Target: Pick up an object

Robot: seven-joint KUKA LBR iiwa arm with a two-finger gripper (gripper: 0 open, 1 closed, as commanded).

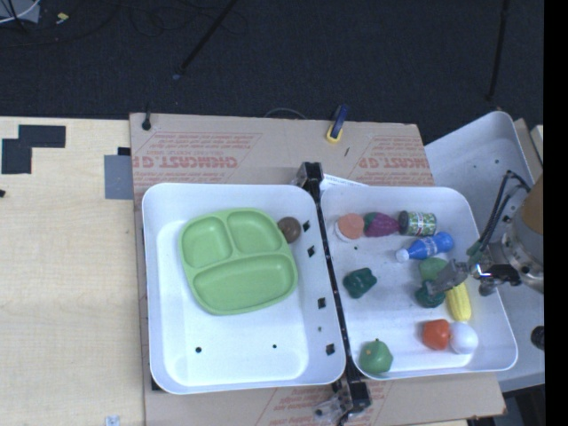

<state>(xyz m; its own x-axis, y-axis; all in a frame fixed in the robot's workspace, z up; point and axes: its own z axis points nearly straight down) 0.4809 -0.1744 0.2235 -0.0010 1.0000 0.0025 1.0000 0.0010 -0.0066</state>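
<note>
Two shallow white bins sit side by side on a brown cardboard sheet (266, 153) printed with red lettering that appears upside down and mirrored, too small to read. A small green can (417, 223) at 12 o'clock in the right white bin (484, 349) carries a label whose writing is also illegible.

Inside the left white bin (164, 327), a light green divided plastic plate (238, 260) fills the upper half, with a brown round ball (289, 229) touching its 2 o'clock edge; the floor toward 6 o'clock is open.

Crowded along the right bin's 12 o'clock side are an orange disc (351, 226), a purple lump (382, 224) and a blue and white bottle (426, 246). A dark green pepper-like toy (359, 281) stands alone near the centre with room around it. At 6 o'clock a green apple-like toy (376, 356) sits against the rim. Toward 4 o'clock lie a yellow corn toy (459, 303), an orange-red ball (436, 334) and a white egg (463, 337).

Reaching in from 3 o'clock, the grey claw (446, 276) is low over a dark green toy (430, 293) beside the corn; whether it is open or closed cannot be told.
</note>
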